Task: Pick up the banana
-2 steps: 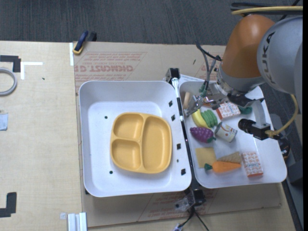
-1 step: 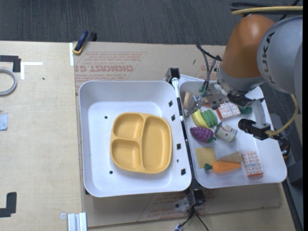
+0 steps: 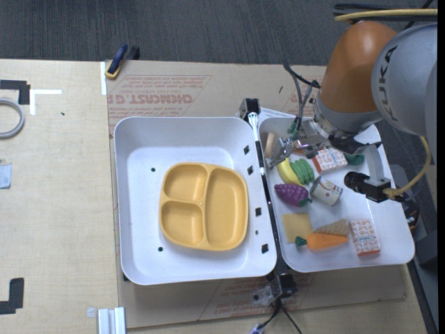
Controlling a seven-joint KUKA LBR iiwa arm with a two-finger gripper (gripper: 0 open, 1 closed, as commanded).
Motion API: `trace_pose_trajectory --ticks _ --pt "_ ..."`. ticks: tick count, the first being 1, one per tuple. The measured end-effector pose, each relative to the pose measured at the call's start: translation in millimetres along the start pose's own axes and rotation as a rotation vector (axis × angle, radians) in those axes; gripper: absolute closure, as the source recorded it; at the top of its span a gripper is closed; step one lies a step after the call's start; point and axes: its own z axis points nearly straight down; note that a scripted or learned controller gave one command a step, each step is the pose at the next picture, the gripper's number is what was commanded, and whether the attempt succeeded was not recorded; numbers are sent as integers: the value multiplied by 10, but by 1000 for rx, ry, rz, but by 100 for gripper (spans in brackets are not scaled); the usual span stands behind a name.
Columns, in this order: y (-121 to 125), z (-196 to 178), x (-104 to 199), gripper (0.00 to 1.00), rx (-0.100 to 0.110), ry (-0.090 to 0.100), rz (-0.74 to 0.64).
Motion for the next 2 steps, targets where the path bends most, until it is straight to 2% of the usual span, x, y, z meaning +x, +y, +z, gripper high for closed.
trace_pose_trajectory --ticks 2 --pt "0 0 0 0 0 0 0"
